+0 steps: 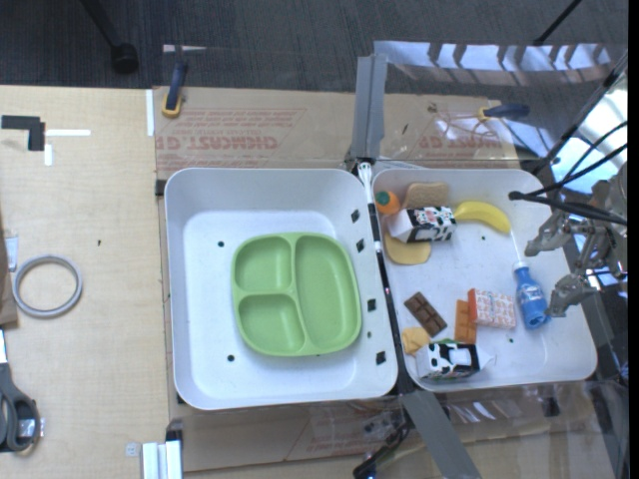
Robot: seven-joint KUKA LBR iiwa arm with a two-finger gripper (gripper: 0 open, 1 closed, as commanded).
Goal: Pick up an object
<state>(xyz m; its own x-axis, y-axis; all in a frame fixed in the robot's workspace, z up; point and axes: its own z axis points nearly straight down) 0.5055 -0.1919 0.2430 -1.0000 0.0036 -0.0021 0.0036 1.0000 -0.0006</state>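
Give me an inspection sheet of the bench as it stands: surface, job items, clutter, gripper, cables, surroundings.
Surface: wooden bench bears two white bins, left bin and right bin, side by side.
Job's things: in the right bin, a banana, blue bottle, two cow-print cartons, chocolate bar, pink packet, tan slice and small orange item.
Clutter: green divided plate in the left bin; tape roll and scissors on the bench.
Gripper: gripper over the right bin's right edge, nothing between its fingers.
Cables: black cables at upper right.
Surroundings: dark carpet, cardboard under the bins.
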